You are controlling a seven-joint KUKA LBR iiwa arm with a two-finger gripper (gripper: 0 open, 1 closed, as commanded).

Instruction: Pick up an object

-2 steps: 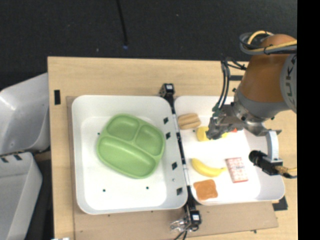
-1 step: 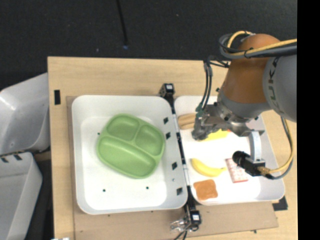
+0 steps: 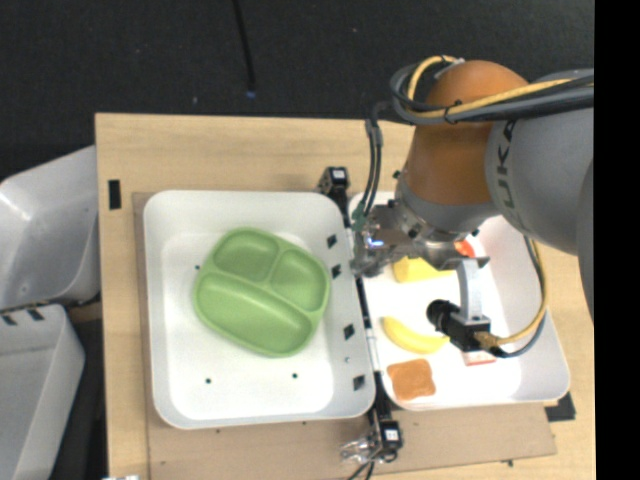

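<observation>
The right bin (image 3: 535, 373) holds a yellow banana (image 3: 411, 336), a brown toast-like square (image 3: 411, 379) near its front left corner, and a yellow block (image 3: 413, 269) partly under the arm. My gripper (image 3: 385, 243) hangs low over the bin's left side, next to the yellow block, below the orange wrist band (image 3: 450, 163). Its fingers are lost in the dark mass of the wrist. A small red-and-white item (image 3: 478, 359) lies right of the banana.
The left bin (image 3: 180, 368) holds a green divided plate (image 3: 262, 290). A black cable and bracket (image 3: 462, 323) hang from the wrist over the banana's right end. The divider between the bins (image 3: 358, 318) lies directly left of the gripper.
</observation>
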